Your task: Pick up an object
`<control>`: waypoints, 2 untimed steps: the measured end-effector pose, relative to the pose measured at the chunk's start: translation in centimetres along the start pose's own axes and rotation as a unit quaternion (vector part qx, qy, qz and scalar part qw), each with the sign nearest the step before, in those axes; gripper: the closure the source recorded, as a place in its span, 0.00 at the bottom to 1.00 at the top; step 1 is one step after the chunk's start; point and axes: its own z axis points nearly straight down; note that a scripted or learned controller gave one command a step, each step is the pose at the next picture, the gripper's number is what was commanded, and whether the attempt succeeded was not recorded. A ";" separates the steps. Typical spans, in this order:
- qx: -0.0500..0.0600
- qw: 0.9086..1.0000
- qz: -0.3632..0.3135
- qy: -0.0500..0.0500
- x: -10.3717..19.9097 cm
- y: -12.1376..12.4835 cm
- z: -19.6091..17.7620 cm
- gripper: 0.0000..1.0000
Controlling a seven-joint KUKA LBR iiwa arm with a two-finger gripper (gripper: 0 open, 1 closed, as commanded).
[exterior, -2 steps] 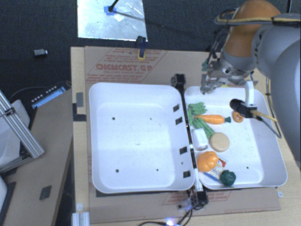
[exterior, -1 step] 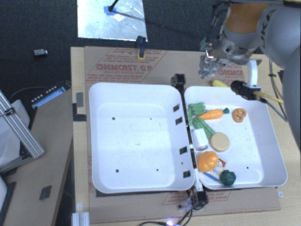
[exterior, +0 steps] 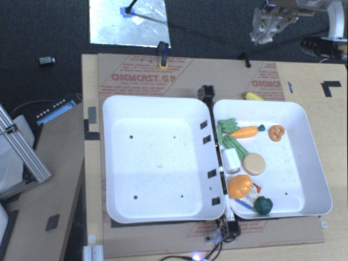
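At the left of the frame the left bin (exterior: 157, 156) lies bare on the bench (exterior: 179, 72), probably kept free as the place where picked things get dropped. Past the black clips joining the two bins, the right bin (exterior: 304, 162) holds all the toys, and they crowd against its left wall, likely because they were tipped or pushed there. That makes a grasp awkward, since a pincer coming down has the wall close on one side. Top of the cluster sits the carrot (exterior: 243, 132), the plainest candidate for the task: its long axis runs nearly level across the frame, tilted slightly, with the green leafy end toward the left wall and the other end toward the right, where a small dark green bit lies just beside it. A grip across its short width would suit it best, I judge. Below it lie a white block (exterior: 231, 159), a tan disc (exterior: 253, 164) touching that block, an orange pepper (exterior: 240, 186) and a dark green broccoli (exterior: 263, 205) near the bin's lower rim. A small pretzel (exterior: 276, 132) sits apart, right of the carrot. A yellow piece (exterior: 253, 97) rests outside the bin's upper rim. At upper right the pincer (exterior: 267, 29) hangs high, well apart from the bins; whether it is open or closed I cannot tell.
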 end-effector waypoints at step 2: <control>0.009 1.000 0.002 -0.001 1.4 0.8 -5.6 1.00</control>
